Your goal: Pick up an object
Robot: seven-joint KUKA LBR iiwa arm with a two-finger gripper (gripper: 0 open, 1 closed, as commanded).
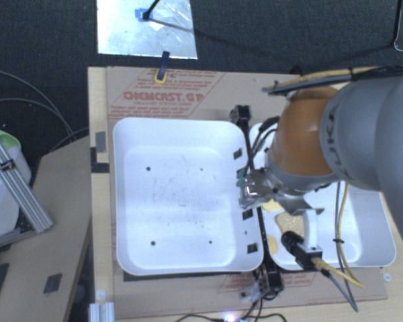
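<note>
Two or three pale yellow scraps (pixel 274 206) are all that can be seen of anything worth picking. They lie in the right bin (pixel 371 241), close against its left wall and just beside the seam where the two bins meet. What they are is too hidden to name; one more pale bit (pixel 271 245) sits nearer the front corner of that bin. Their place near the wall probably explains the arm's pose, since a reach there has to come down steeply to keep off the rim.

Right over them hangs the tool (pixel 254 194), a cluster of metal and black parts at the dividing edge. Whether it is open or closed cannot be told, and nothing is seen in its hold, so I judge the pick as not yet made.

Above it, the orange band (pixel 302 137) and the broad grey arm (pixel 366 133) cover most of the right bin, with a yellow cable (pixel 342 213) trailing down its side, slack enough to let the wrist turn.

Beside it, the left bin (pixel 131 180) shows a bare white floor with a few small dark dots. Both bins rest on a printed cardboard sheet (pixel 168 94), likely there to keep them level and side by side.
</note>
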